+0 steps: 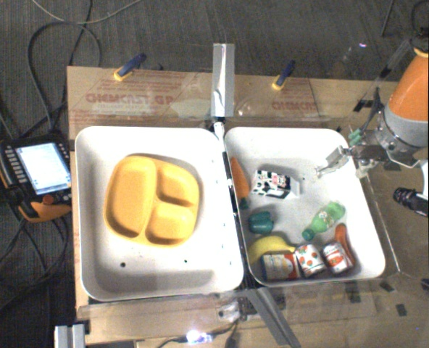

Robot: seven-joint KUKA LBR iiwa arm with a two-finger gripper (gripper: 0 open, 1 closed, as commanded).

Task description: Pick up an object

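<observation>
1. Carpet [127, 20], dark grey, covers the floor around the bench, with loose cables [55, 13] trailing over it at the far left and far right.
2. Bench top is a brown board [149, 96] with faint red print, held at its far edge by two blue-and-yellow clamps [130, 66].
3. A silver upright post [222, 78] stands at the far edge between the bins.
4. A handheld pendant [37, 169] with a lit screen lies on the floor to the left.
5. The left bin [91, 267] holds a yellow divided tray [153, 200].
6. The right bin [301, 140] holds the objects: an orange carrot [238, 177] along its left wall, a black-and-white box [272, 183] beside it, a dark green piece [261, 221], a yellow banana [265, 247], a green bottle [325, 218], and three small cans [310, 259] along the near wall.
7. The arm [410, 100] reaches in from the right; its gripper [338, 159] hangs over the far right corner of the right bin, well apart from the objects, with nothing between its fingers. Whether they are open or closed, I cannot tell.
</observation>
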